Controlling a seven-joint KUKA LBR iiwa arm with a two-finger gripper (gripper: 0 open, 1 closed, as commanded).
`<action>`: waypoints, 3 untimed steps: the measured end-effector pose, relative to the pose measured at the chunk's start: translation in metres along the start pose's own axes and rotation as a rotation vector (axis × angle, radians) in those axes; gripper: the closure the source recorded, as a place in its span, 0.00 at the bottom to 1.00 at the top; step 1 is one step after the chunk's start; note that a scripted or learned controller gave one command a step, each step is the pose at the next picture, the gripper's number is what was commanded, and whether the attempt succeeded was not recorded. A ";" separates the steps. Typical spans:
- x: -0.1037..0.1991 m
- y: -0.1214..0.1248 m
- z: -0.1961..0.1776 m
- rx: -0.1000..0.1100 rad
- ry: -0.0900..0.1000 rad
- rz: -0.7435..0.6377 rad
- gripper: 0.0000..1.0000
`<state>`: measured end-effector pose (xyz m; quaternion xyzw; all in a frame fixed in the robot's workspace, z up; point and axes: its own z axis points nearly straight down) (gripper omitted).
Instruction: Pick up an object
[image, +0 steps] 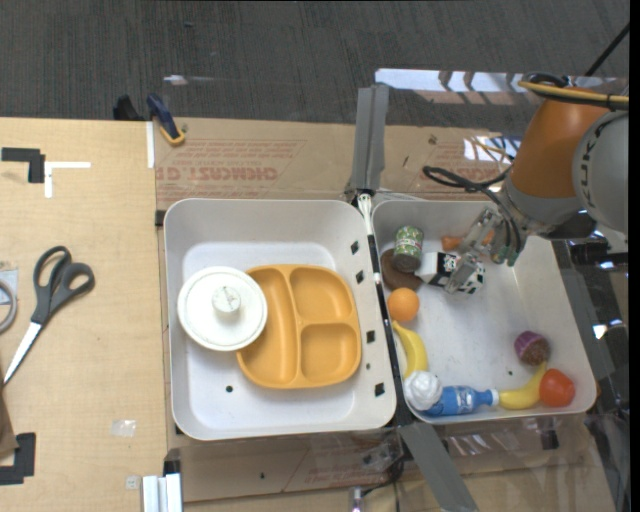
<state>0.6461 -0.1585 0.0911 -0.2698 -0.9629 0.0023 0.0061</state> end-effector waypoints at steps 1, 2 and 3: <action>0.040 -0.008 -0.001 -0.009 -0.012 0.206 0.00; 0.039 -0.007 -0.012 -0.009 -0.017 0.202 1.00; 0.061 0.062 -0.124 -0.009 -0.012 0.196 1.00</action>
